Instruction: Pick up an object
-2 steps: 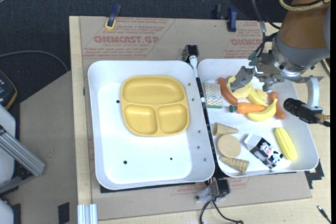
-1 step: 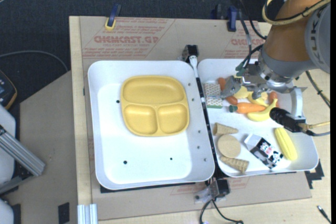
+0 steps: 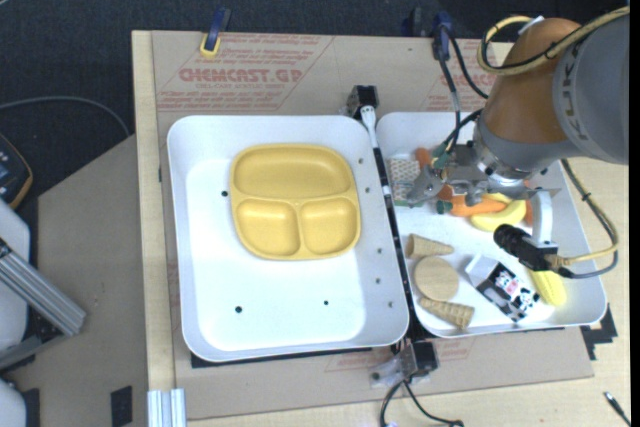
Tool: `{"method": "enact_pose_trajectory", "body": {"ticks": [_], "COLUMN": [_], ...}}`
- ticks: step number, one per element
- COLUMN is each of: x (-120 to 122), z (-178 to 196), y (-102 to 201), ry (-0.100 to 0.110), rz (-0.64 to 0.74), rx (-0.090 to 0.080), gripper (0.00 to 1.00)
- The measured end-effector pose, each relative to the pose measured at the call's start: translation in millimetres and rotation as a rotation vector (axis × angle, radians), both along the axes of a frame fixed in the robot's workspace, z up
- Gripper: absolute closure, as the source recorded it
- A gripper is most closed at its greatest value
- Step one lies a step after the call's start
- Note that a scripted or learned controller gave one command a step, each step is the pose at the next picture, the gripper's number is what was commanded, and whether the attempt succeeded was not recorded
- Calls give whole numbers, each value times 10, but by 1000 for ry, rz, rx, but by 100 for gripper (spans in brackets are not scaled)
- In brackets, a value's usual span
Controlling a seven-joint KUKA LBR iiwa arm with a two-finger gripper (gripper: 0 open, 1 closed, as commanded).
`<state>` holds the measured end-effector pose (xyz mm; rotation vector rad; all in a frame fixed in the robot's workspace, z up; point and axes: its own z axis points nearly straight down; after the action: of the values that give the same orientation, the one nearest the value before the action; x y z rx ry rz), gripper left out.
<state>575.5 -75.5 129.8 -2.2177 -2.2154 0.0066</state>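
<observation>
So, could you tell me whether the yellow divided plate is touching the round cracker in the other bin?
Apart. The camera view shows the yellow plate and the cracker in separate bins.

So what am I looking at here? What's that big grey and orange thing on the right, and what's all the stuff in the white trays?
That is a robot arm, grey with an orange band, reaching in from the right. One camera fixed above the bench looks down at a slant. At the arm's tip is a two-finger gripper, lowered into the right white bin. Its fingers are hard to make out among the clutter, so I cannot tell if it grips anything.

The left white bin holds a yellow plastic plate with three compartments. The right bin holds small toys: two tan ice cream cones, a round tan biscuit, an orange carrot-like piece, a yellow banana, and a small black-and-white box.
</observation>
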Motion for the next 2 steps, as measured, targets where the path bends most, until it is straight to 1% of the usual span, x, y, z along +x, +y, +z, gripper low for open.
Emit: {"method": "enact_pose_trajectory", "body": {"ticks": [1, 2], "x": [44, 65], "z": [-413, -270], "y": [19, -19], "ry": [-20, -30], "rz": [4, -1], "rx": [-1, -9], "gripper": [0, 100]}}
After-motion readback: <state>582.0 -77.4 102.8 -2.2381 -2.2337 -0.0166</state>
